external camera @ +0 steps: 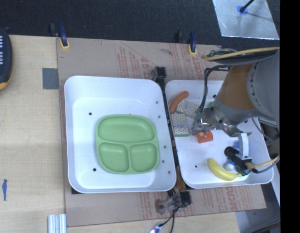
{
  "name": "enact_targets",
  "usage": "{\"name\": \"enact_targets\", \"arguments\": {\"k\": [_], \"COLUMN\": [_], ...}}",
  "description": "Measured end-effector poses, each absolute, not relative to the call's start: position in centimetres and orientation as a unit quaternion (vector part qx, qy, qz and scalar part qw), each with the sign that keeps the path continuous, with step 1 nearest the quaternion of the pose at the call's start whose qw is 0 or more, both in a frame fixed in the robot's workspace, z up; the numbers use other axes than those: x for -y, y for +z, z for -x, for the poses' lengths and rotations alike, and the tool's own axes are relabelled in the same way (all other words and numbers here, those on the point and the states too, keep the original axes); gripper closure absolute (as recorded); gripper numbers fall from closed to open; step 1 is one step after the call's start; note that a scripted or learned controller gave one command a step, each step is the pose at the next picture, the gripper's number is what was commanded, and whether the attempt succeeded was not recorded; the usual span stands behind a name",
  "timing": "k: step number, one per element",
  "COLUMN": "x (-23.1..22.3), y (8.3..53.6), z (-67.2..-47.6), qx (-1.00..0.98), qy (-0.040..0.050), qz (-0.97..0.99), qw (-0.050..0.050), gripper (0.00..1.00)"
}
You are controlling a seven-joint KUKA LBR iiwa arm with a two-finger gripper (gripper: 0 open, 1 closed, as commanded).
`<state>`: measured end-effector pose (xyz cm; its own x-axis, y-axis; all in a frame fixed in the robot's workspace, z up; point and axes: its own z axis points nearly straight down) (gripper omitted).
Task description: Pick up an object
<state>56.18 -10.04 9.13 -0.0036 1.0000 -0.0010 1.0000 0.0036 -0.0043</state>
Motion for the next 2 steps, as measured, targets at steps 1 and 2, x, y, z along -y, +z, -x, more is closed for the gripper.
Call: {"name": "enact_targets", "arguments": {"k": [1,2], "x": [4.3,0.8], "y": [19.2,21.6], "z": [-57.8,-55.6], "qx": [0.709,0.709], "qy": [0.0006,0.0016], "qz": [0.705,0.705], "qw": [0.001,0.002], "gripper": [1.0,1.0]}}
